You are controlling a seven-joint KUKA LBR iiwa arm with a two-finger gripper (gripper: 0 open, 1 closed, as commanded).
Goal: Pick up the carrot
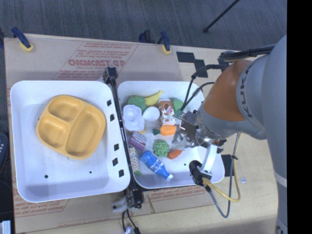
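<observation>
The carrot [175,153] is a small orange piece lying in the right bin [183,180], just right of a bumpy green ball [161,147]. My gripper [184,136] hangs low over the bin's right half, directly above and slightly behind the carrot. Its metal body hides part of the bin floor there. Nothing shows clearly as held. An orange block [168,129] sits just left of the gripper.
The right bin also holds a banana [155,97], a white cup [132,117], a white egg [151,113], a small carton [166,109], a purple piece [138,141] and a blue bottle [155,164]. A yellow divided plate [71,126] lies in the left bin [29,179].
</observation>
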